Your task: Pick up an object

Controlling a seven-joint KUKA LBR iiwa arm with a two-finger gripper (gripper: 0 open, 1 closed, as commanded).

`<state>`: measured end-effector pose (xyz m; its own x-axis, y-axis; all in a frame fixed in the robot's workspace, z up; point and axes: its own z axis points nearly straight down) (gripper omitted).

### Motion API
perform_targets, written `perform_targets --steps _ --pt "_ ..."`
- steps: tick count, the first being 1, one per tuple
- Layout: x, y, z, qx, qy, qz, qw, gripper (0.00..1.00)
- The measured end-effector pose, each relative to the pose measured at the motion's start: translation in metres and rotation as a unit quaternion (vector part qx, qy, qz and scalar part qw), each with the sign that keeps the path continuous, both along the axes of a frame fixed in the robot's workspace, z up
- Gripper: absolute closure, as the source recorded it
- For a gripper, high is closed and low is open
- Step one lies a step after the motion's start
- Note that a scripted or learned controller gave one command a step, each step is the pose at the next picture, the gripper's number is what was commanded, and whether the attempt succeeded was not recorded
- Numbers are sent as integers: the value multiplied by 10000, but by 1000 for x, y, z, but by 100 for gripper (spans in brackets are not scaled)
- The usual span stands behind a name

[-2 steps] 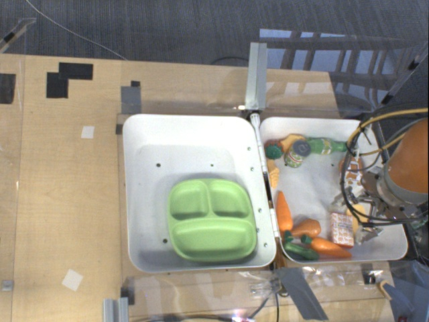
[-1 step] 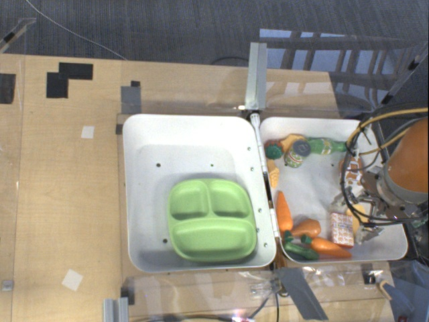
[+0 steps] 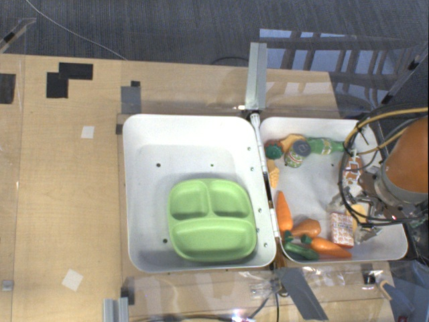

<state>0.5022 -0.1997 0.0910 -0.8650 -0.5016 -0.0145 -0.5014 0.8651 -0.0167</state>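
The arm point(image 3: 409, 170) reaches in from the right over the right bin point(image 3: 315, 193), its orange band above a tangle of cables at the wrist. The gripper point(image 3: 358, 210) hangs low near the bin's right wall, but cables and wrist hide its tips, so I cannot tell how wide it stands or whether it has hold of anything. Just beside it lies a small patterned box point(image 3: 342, 228). Toy food crowds the rest of this bin: a carrot point(image 3: 284, 211) along the left wall, another carrot point(image 3: 330, 248) at the front next to a brown piece point(image 3: 306, 227) and a green piece point(image 3: 299, 250), and a jar point(image 3: 295, 154) and green bottle point(image 3: 325, 145) at the back. The left bin point(image 3: 191, 136) holds a green divided plate point(image 3: 212, 220), lying flat toward the front.
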Motion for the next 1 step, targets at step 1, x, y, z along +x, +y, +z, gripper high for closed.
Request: perform_targets --steps 1 --pt "6 20 0 -16 -1 618 9981 0"
